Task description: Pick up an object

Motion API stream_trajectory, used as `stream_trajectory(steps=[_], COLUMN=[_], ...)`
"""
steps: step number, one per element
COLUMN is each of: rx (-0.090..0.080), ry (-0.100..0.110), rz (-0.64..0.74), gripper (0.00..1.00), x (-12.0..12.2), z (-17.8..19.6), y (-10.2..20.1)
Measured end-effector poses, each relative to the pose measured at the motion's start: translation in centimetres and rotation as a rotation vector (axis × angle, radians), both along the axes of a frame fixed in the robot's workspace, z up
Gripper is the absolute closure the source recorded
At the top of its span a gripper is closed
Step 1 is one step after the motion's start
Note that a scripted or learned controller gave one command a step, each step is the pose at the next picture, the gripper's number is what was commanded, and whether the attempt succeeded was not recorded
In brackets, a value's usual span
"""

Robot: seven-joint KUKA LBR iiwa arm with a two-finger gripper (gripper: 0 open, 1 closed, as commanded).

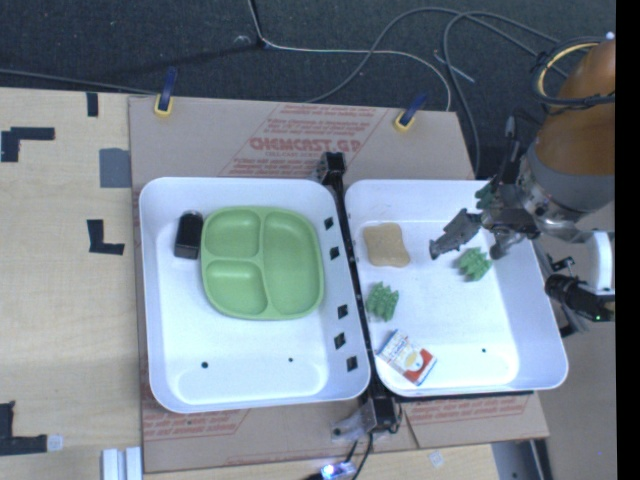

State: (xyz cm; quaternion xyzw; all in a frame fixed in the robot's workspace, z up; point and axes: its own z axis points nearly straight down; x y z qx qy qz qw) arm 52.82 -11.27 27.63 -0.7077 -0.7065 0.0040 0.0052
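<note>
Two fingers of the gripper (478,236) are standing spread apart, grasping nothing, hanging just beside a green toy (473,263) in the right bin (500,368).

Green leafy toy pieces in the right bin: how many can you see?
2. One green leafy toy piece lies near the bin's left wall; the other sits right beside the gripper. None seems hidden.

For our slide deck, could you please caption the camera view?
End effector open above the right bin, beside a green toy; a green divided plate lies in the left bin.
</note>
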Motion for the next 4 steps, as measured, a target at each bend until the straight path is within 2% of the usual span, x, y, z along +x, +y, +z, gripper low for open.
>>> stream_trajectory(steps=[1, 3, 4], rx=[-0.001, -0.002, -0.001], ry=[-0.011, -0.006, -0.006], rz=[0.003, 0.001, 0.002], gripper=[0.0, 0.0, 0.0], x=[0.2, 0.3, 0.1], z=[0.6, -9.4, -15.6], y=[0.0, -1.5, -2.2])
